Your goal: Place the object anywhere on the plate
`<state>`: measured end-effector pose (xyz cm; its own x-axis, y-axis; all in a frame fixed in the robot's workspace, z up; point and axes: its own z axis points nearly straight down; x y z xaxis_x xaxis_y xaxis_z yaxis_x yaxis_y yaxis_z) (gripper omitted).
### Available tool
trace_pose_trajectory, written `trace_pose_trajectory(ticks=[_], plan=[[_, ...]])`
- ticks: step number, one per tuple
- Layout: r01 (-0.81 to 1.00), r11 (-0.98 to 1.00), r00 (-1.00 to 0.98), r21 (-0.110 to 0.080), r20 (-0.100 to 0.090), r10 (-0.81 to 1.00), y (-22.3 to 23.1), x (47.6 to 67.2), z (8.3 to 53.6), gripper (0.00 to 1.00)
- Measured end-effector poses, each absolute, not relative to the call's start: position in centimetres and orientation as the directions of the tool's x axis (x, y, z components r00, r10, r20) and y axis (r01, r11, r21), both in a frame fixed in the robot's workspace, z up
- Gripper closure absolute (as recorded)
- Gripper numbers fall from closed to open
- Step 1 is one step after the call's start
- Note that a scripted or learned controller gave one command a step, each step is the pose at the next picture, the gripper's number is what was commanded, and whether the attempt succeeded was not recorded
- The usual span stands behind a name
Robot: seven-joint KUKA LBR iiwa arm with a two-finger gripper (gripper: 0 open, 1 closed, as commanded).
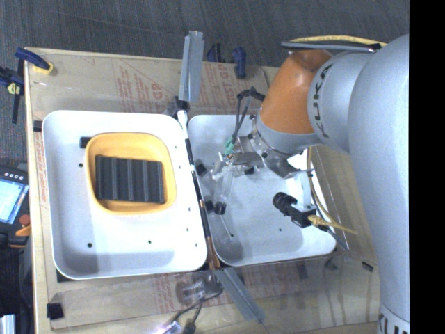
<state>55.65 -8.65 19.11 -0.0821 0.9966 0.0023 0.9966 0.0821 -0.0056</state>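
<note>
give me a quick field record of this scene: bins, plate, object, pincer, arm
left bin: white, holds the plate
plate: yellow, rounded square, mid left bin
object: dark ribbed slab, lying flat on the plate
right bin: white, beside the left bin
pincer: over the right bin's left part, apart from the object
arm: grey with orange band, reaching in from the right

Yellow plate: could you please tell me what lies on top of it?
A dark ribbed slab lies flat on the yellow plate, covering its middle; its rim shows all round. Anything under the slab is hidden.
</note>
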Motion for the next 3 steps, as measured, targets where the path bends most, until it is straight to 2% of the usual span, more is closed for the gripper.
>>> trace_pose_trajectory(ticks=[1,2,3], plan=[[0.969,0.246,-0.246,-0.003,0.001,0.969,-2.4,57.2,22.7,1.0],[0.898,0.44,-0.44,-0.001,0.0,0.898,-1.0,61.2,19.1,1.0],[0.898,0.44,-0.44,-0.001,0.0,0.898,-1.0,61.2,19.1,0.0]])
